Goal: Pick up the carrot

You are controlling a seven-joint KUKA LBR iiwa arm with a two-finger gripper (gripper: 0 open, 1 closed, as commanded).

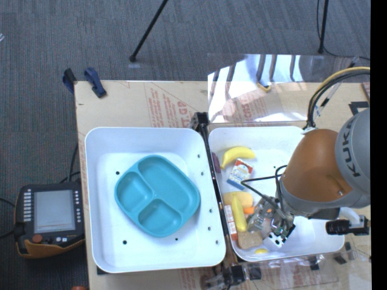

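The carrot point(249, 209) shows as a small orange piece in the right bin point(272, 139), lying among other food items near the bin's front left. My gripper point(266, 221) hangs low over that pile, just right of the carrot and above a brownish item point(247, 240). The arm's orange band point(314, 165) and grey wrist cover much of the bin's right half.
In the right bin lie a yellow banana point(235, 156), a small red and white carton point(240, 173) and a long yellow item point(237, 212). The left bin point(100, 162) holds a blue divided plate point(158, 194). A teach pendant point(51, 213) rests left of the bench.
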